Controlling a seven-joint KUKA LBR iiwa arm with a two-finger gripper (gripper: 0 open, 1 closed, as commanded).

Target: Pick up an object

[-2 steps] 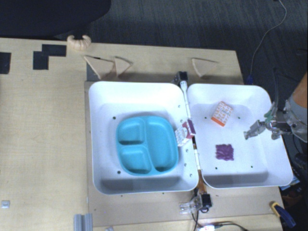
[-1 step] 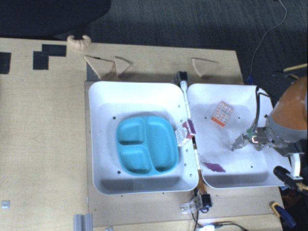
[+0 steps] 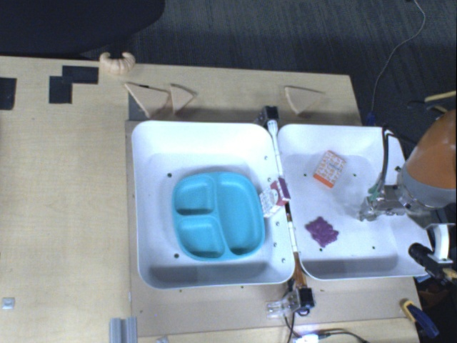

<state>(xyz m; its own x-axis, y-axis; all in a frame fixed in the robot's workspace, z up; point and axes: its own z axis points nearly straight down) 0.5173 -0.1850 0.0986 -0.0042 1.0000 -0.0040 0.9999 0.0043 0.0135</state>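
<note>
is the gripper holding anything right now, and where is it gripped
Nothing shows between the fingers of the gripper. It sits over bare floor in the right bin, apart from the orange box and the purple piece.

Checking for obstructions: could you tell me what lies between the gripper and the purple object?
In the camera view, just bare white bin floor separates the gripper from the purple object.
</note>
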